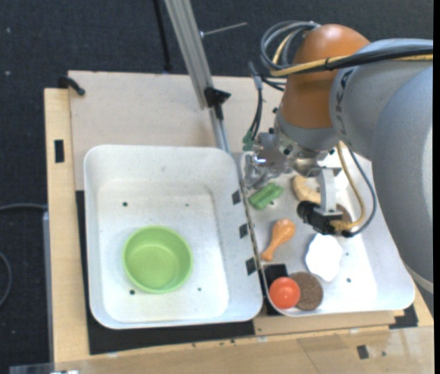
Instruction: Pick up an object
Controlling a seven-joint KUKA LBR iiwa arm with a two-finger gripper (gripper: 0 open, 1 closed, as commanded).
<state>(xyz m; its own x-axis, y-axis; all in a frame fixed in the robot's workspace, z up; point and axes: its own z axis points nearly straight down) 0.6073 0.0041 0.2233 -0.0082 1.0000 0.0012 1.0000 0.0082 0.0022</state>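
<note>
My gripper point(260, 174) hangs over the far left part of the right bin point(375, 283), close to the wall between the two bins. Just below it lies a small green object point(265, 197), touching or nearly touching the gripper's tip; I cannot tell whether it is gripped. A pale tan object point(304, 187) lies right of the green one, partly hidden by the wrist. Nearer the front lie an orange drumstick-shaped toy point(278, 238), a white lump point(325, 257), a red ball point(285, 292) and a brown disc point(308, 290).
A green bowl point(157, 259) sits in the front part of the left bin point(103, 170). A slanted metal post point(192, 45) rises behind the bins. The grey arm covers the right bin's far right side.
</note>
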